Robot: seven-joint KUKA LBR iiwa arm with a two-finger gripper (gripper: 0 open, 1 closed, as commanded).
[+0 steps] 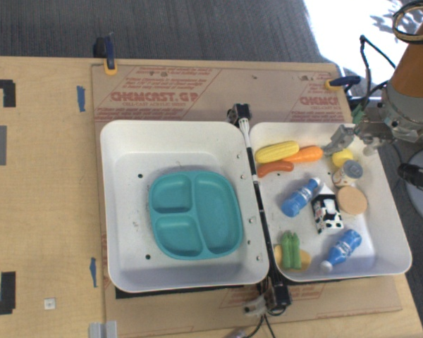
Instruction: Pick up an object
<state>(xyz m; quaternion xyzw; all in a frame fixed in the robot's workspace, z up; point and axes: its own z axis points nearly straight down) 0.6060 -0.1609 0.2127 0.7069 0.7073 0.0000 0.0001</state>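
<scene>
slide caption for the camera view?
Tool poised over the toy-filled right bin; teal divided tray in the left bin.

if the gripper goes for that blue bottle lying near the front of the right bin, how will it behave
The blue bottle lies on its side and looks rounded, so a nudge would probably roll it. It looks like smooth toy plastic, likely light and stiff, perhaps slippery between fingers. It rests apart from the black-and-white cow toy, so a grasp has some room.

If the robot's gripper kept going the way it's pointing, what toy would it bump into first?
Probably the small yellow toy in the right bin. The gripper angles down and leftward just above it. The orange carrot lies further along that line, though depth is hard to judge.
</scene>
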